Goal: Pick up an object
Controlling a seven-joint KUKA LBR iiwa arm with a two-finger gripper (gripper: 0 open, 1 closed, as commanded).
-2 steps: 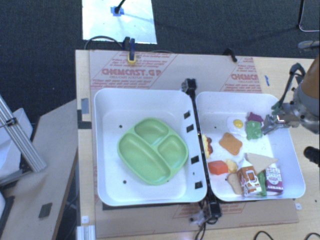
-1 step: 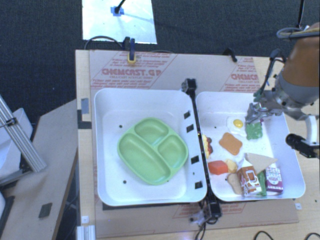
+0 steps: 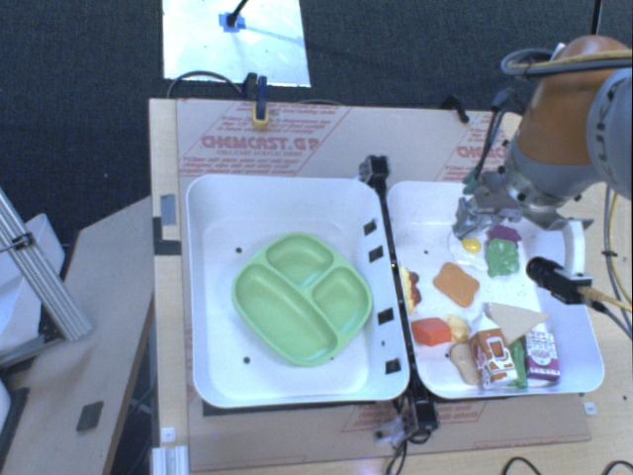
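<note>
Over the right bin's [image 3: 435,202] far side the claw [image 3: 471,224] hangs, grip impossible to tell, just above a yellow piece [image 3: 472,245] and green toy [image 3: 501,256], food crowding the near rim, left bin [image 3: 213,206] holding a green tray [image 3: 302,297].

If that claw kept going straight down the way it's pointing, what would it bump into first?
Probably the small yellow piece just under the gripper, or the right bin's floor beside it; depth is hard to judge from this angle.

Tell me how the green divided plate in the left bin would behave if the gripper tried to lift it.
The green divided plate looks like moulded plastic, so probably stiff and light. It lies flat on the left bin, with a low rim, so fingers may slip off. Gripped at one edge, it would likely tilt.
</note>
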